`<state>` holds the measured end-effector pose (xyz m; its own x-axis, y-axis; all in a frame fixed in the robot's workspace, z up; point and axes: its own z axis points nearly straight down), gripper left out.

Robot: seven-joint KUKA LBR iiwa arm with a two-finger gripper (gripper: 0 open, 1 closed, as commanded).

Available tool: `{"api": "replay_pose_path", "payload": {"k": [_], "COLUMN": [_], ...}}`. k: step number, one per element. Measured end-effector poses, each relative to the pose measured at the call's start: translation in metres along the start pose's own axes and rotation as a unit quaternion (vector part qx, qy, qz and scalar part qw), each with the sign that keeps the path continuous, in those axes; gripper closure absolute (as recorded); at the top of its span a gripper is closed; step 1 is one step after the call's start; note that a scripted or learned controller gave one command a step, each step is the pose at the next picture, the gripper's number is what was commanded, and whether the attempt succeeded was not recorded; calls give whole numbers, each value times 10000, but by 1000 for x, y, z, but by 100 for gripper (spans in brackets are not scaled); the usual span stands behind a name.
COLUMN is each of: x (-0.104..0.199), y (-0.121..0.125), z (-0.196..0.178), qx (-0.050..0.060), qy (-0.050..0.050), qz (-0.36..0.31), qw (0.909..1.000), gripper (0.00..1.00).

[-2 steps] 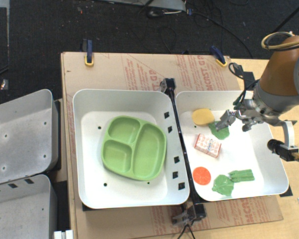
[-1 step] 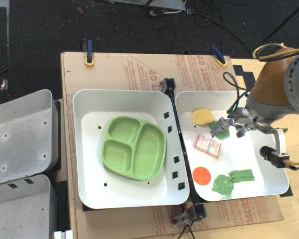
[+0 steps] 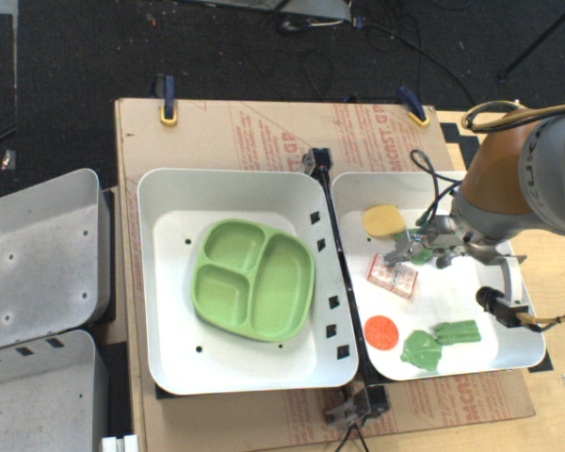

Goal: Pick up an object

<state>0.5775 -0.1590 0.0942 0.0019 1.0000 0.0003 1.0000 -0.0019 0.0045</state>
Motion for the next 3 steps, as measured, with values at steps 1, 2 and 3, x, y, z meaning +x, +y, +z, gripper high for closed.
{"api": "replay_pose_path", "payload": {"k": [1, 2, 3], "x": [1, -9, -8], "y": [3, 5, 2], "z": [-15, -73, -117], "qx": [-43, -5, -5], "qy": [6, -13, -11], "qz": [-8, -12, -18], "qw": [10000, 10000, 10000], "gripper": [100, 100, 100]}}
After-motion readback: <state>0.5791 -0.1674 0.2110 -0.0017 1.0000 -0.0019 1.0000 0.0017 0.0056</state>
